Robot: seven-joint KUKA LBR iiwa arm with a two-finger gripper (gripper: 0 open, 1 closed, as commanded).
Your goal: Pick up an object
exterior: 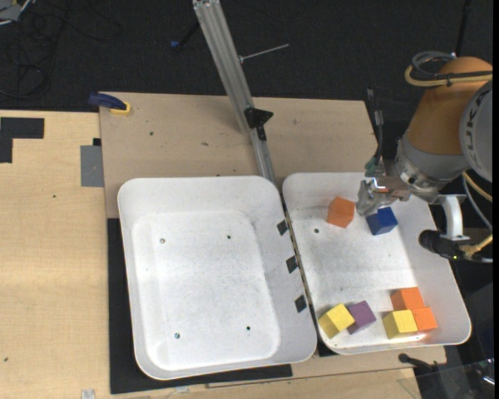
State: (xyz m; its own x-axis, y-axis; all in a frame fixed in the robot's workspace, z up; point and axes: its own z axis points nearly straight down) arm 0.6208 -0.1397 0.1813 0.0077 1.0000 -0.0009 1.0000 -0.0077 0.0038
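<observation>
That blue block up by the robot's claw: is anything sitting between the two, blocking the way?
Nothing visible does. The gripper hangs right at the blue block in the right bin. The orange block lies to the side, apart from both. The other blocks sit along the bin's near edge.

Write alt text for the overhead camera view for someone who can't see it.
A grey and orange robot arm lowers its gripper between an orange cube and a blue cube in the right white bin. Yellow, purple and orange cubes cluster at that bin's near edge; a left bin sits alongside.
</observation>
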